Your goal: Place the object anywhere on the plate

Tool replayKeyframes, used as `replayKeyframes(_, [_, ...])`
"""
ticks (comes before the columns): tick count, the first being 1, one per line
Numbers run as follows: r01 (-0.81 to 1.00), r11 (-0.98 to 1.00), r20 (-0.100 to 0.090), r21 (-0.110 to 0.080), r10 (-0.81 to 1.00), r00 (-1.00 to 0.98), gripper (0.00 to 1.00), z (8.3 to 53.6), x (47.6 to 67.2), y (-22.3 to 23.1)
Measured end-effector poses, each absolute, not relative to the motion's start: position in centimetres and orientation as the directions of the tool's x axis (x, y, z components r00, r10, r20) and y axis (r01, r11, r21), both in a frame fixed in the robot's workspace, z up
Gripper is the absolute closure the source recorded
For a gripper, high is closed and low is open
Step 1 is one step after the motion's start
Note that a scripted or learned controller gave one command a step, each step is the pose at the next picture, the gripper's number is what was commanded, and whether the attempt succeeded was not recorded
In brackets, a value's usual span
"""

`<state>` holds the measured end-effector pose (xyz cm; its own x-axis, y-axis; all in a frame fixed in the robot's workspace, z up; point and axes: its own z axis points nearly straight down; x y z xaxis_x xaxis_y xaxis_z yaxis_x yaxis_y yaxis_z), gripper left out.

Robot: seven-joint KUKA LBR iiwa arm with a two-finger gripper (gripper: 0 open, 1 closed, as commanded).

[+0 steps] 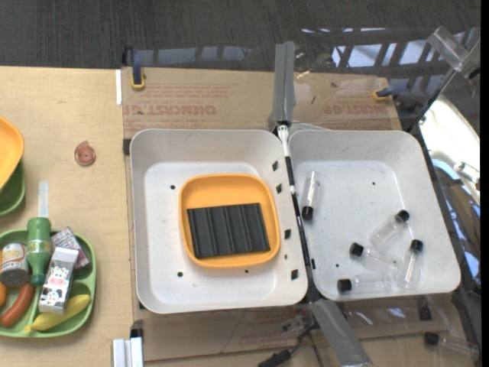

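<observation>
The bench (61, 128) carries two shallow white bins side by side. The left bin (153, 281) holds the orange plate (229, 188) near its centre, and a black ribbed pad (229, 230) lies across the plate's middle, its long side parallel to the bin's near edge.

The right bin (359, 151) holds the candidates for the object: several clear vials with black caps. One vial (309, 193) lies alone beside the bin's left wall, its long axis running toward the far edge, cap toward the near edge. It is the nearest to the plate, just across the shared wall. The other vials (386, 239) cluster toward the bin's near right corner, pointing various ways.

The gripper's state cannot be told. Any vial has to travel leftward over the dividing wall.
</observation>
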<state>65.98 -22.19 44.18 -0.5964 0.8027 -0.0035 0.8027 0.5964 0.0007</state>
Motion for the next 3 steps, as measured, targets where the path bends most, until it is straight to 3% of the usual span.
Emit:
replayKeyframes(1, [0.803,0.597,-0.003,0.001,0.803,-0.597,0.0,44.2,66.0,-22.2])
replayKeyframes(2, [0.557,0.831,-0.001,0.001,0.557,-0.831,0.0,33.8,66.0,-22.2])
replayKeyframes(3, [0.21,0.978,-0.003,0.001,0.21,-0.978,0.0,31.7,65.1,-22.2])
